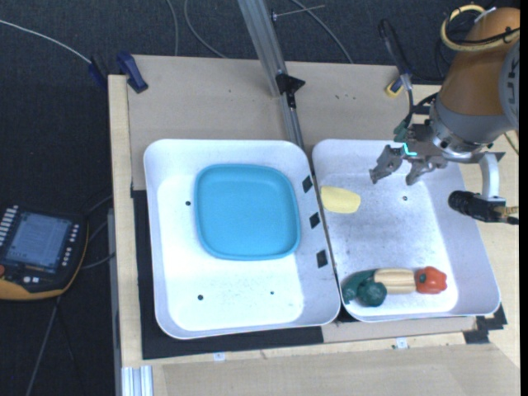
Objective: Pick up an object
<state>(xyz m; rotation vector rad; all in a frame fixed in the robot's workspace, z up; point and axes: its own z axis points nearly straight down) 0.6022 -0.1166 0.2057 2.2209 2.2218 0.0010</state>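
arm (474, 73) reaching from right, gripper (406, 168) spread and holding nothing, over right bin (462, 246)

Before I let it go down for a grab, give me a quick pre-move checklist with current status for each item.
1. Gripper over the right bin: ok, near the far end.
2. Fingers open: ok, spread, nothing between them.
3. Target under gripper: not ok, bare bin floor below; the yellow piece lies off to its left.
4. Yellow piece free of neighbours: ok, alone, though close to the bin's left wall.
5. Other candidates: green piece, tan piece and red piece lie bunched at the near wall; not ok for a clean grab.
6. Blue plate in left bin: ok, out of the path.
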